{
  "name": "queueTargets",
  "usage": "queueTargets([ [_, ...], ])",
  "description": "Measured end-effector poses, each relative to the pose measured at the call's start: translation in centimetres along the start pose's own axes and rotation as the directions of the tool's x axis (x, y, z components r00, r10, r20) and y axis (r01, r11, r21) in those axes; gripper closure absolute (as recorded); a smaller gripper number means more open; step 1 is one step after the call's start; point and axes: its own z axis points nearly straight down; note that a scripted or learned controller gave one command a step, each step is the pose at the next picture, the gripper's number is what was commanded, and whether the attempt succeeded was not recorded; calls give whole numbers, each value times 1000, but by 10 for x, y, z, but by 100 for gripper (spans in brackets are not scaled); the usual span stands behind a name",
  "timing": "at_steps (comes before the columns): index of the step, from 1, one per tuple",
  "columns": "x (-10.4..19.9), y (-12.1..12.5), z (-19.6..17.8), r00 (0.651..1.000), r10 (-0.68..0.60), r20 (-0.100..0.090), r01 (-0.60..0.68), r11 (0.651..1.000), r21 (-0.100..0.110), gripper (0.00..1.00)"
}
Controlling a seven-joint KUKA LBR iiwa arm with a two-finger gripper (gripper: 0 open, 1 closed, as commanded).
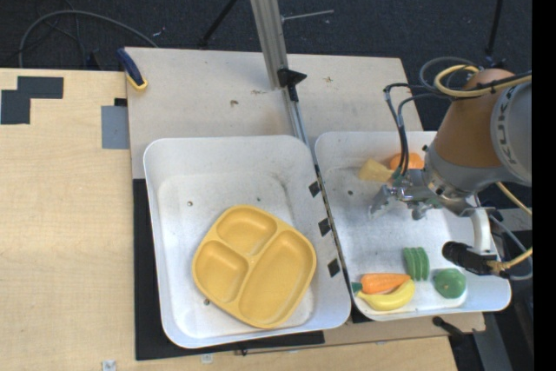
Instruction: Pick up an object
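Right bin (pixel 347 274) holds the candidate objects. Along its near edge: a toy carrot (pixel 382 282) resting against a toy banana (pixel 389 298), a ridged green piece (pixel 416 262) just beside them, and a round green piece (pixel 448 283) in the near right corner. Toward the far side: a pale yellow wedge (pixel 375 170) next to an orange piece (pixel 410 161), partly hidden by the arm.

Gripper (pixel 382 202) is over the right bin's middle, near the wedge; nothing visible between its fingers; grip state cannot be told.

Left bin (pixel 174 187) holds a yellow three-compartment plate (pixel 254 265).
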Motion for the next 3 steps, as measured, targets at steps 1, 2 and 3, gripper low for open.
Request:
queueTargets([
  [1,-1,1,23,1000,0,2,0,1000,-9,0],
  [2,-2,-1,16,1000,4,1,-4,1000,-2,100],
  [3,-1,-6,-45,1000,2,2,-2,1000,-9,100],
])
